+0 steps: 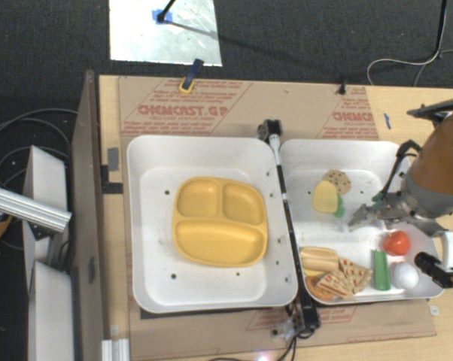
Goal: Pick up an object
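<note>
The grey two-finger gripper (366, 215) hung over the middle of the right white bin (362, 153), its metal fingers (358, 216) reaching toward nine o'clock with nothing visibly between them; whether they were open or closed could not be told from above. The arm (441, 168) entered from three o'clock, its orange band directly above the wrist. Just beside the fingertips, at nine o'clock, lay a yellow toy fruit with a green end (326, 198), and touching it at twelve o'clock sat a brown speckled cookie (336, 180). At five o'clock from the gripper rested a red toy tomato (396, 242), with a green stick-shaped toy (380, 269) and a white egg (405, 276) beyond it near the bin's lower rim. Toward seven o'clock, in the bin's lower corner, lay a hot dog bun (319, 259) beside a heap of tan crackers (344, 280). Across the divider at nine o'clock, the left white bin (155, 160) held a yellow three-compartment plate (220, 222). Both bins sat on a brown printed cardboard sheet (234, 104).
</note>
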